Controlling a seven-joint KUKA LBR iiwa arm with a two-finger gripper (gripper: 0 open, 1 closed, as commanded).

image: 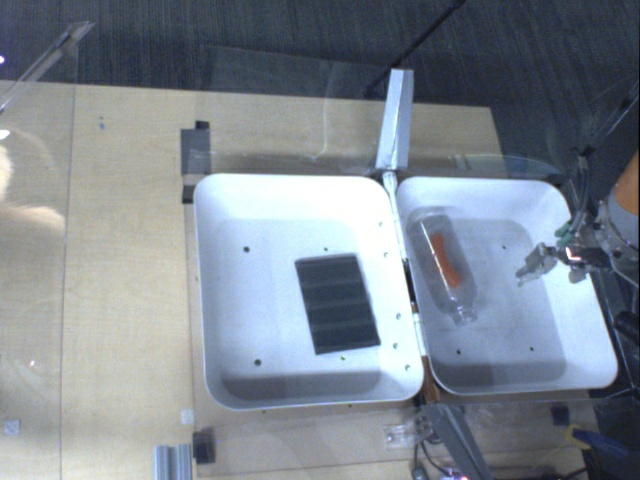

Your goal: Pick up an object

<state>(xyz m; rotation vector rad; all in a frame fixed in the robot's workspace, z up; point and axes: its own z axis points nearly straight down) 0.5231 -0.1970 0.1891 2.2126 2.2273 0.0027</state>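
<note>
A wooden bench (120,298) is seen from above at a slant, with two shallow white bins side by side in the middle and right of the frame. The gripper (535,264) comes in from the right edge, over the right part of the right bin (520,363). It is small and partly blurred, so whether its claw is spread or closed cannot be told, and nothing can be seen between its tips. It sits apart from the bin's contents, to the right of them.

In the right bin, near its left wall, lies a clear plastic bottle (446,267) on its side. It runs from upper left to lower right, and something orange shows inside it. This is the one object in that bin.

The left bin (230,218) holds a dark rectangular ribbed pad (337,303), flat on the floor, slightly below the bin's centre and a little tilted.

A grey metal post (396,128) stands at the top of the frame where the two bins meet.
</note>
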